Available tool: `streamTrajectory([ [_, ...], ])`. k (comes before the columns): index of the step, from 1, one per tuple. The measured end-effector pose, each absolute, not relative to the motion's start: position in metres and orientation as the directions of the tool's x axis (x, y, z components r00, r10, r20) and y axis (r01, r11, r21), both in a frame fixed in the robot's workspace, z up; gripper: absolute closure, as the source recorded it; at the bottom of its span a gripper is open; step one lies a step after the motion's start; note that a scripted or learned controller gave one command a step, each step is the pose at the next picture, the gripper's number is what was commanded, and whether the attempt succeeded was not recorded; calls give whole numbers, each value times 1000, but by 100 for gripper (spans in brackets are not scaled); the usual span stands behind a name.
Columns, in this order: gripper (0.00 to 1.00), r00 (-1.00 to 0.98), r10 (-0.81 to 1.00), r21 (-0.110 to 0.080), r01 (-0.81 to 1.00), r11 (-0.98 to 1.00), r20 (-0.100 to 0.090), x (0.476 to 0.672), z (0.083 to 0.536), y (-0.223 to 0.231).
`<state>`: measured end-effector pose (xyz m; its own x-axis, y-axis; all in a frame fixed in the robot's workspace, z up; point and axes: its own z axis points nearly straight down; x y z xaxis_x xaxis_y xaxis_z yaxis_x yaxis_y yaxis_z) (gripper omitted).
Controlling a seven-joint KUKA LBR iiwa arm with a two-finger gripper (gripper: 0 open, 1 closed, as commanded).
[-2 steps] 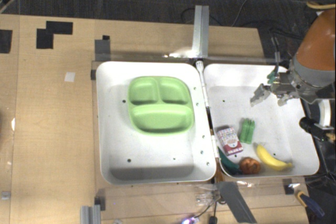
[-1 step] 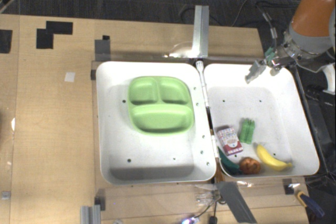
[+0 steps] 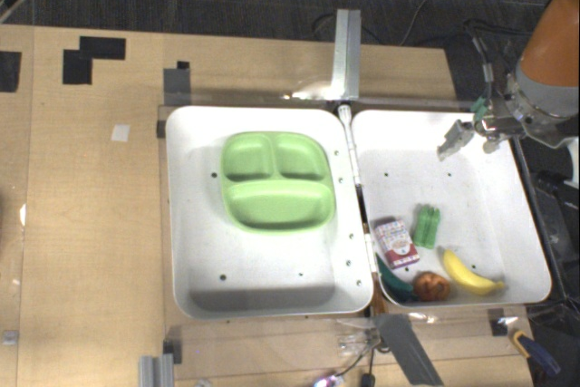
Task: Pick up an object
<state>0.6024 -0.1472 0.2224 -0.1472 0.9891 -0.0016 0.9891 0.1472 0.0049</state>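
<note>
The left bin (image 3: 190,222) holds 1 green divided plate (image 3: 276,179) with 3 compartments, lying flat toward the far half of the bin. A metal divider (image 3: 348,59) stands at the far edge where the 2 bins meet.

In the right bin (image 3: 507,222), the objects cluster at the near side. From left to right: a small red and white carton (image 3: 395,239) lying over a dark teal bowl (image 3: 391,284), a reddish-brown round fruit (image 3: 433,286) just beside the bowl's right edge, a green ridged item (image 3: 427,226) standing a little farther back, and a yellow banana (image 3: 470,274) near the bin's near right corner.

The gripper (image 3: 458,139) hangs over the far right part of this bin, well apart from the cluster, which lies nearer and slightly left of it. Nothing sits between its fingers; whether they are spread or closed cannot be told. The arm's orange band (image 3: 553,45) shows at the far right.
</note>
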Motion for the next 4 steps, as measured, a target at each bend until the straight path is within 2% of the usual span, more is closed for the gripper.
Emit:
streamTrajectory([
  [1,0,-280,960,3,960,280,-1,548,126,-118],
  [2,0,-310,951,14,950,311,-4,536,91,-135],
  [3,0,-209,978,5,978,209,-2,517,108,-166],
  [4,100,-210,978,11,978,210,-4,519,119,-165],
])
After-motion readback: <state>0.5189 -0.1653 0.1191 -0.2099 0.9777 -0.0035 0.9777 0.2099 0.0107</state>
